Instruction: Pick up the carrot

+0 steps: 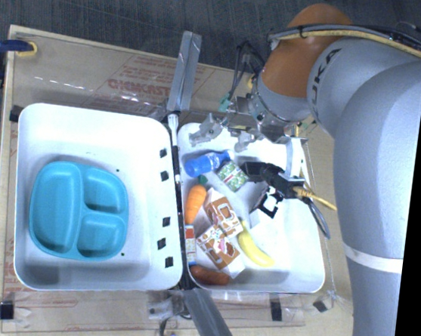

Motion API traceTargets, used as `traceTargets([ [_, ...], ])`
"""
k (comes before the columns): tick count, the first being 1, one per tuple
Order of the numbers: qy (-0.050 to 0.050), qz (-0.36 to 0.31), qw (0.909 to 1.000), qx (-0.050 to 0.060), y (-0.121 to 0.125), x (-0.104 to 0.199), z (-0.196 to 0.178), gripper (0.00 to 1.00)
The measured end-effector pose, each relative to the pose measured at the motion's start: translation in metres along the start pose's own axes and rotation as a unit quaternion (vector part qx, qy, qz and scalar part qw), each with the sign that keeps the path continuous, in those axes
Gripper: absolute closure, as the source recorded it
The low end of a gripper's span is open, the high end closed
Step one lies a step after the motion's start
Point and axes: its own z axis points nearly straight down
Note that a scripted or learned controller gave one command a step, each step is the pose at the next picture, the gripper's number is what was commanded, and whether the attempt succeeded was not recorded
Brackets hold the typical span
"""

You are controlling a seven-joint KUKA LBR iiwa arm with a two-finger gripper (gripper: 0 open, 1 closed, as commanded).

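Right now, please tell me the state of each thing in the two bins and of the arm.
carrot: lying in right bin by the divider, not gripped
banana: lying beside the carton
carton: lying flat mid-bin
bottle: on its side at far end
blue tray: flat in left bin
gripper: over right bin's far end

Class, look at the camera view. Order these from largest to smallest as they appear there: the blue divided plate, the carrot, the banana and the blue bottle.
1. Blue divided plate, by far the largest.
2. Carrot, banana and blue bottle: all look about alike in size, and other items partly cover them, so I would not rank them.
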Motion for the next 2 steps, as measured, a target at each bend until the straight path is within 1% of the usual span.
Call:
traceTargets([
  [1,0.000,0.085,0.9964,-0.001,-0.0296,-0.0524,0.1329,0.00],
  [2,0.001,0.083,0.9966,0.003,-0.0301,-0.0524,0.1276,1.00],
])
